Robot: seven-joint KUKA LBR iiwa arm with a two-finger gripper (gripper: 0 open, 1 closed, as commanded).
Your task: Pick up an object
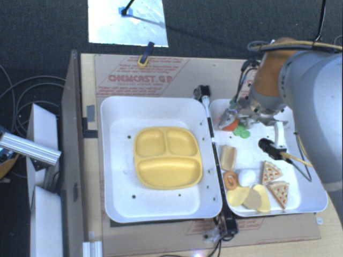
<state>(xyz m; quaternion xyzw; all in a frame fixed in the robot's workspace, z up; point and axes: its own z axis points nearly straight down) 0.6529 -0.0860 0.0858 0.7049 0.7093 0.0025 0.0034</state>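
Starting at the left: the left bin [107, 159] holds a yellow divided plate [168, 157], flat in its middle and well apart from the action. Across the shared rim is the right bin [316, 197]. The hand [237, 116] sits in its far-left corner, low over an orange piece [229, 125], w/ a green piece [243, 132] just beside that on the right. Can't tell if the hand is open or closed, and I see nothing gripped. The prob target obj is the orange piece, tucked near the bin's left wall. Risks: the wall leaves little room on that side, so the hand could scrape the rim or pin the piece against it instead of gripping. The green piece is so close it could get caught too, or nudge the orange one away. Both look small & rounded, so a slip on lift seems likely. Nearer in this bin are a tan bread slice [228, 157], a donut [231, 180], a white egg [247, 176] and yellow pieces [238, 197], then two triangle slices [270, 172] further right. All are apart from the hand, not in the way. The arm [311, 100] covers the bin's far-right part, so can't tell what's under it.
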